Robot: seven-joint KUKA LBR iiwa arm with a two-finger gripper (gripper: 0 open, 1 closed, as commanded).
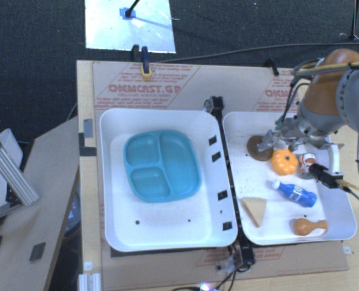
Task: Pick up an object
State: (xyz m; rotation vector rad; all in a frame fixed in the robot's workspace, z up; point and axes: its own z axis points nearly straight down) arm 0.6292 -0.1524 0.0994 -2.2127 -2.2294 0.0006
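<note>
The right bin (337, 214) holds several toy items. A brown disc (256, 150) lies near its left wall, and an orange pumpkin (285, 162) sits just right of it. A blue bottle (295, 193) lies in the middle, a tan bread wedge (254, 210) lies near the front left, and a brown drumstick (308, 226) lies at the front. A small red and white piece (307, 160) sits right of the pumpkin. My gripper (269, 142) is low over the bin, at the disc's upper right edge and just above the pumpkin.
The left bin (116, 223) holds a blue divided plate (162, 165). Black clips line the divider (223, 174) between the bins. Cables run from the arm (334, 99) past the right bin's right side. A metal rail (6, 165) lies off the bench at the left.
</note>
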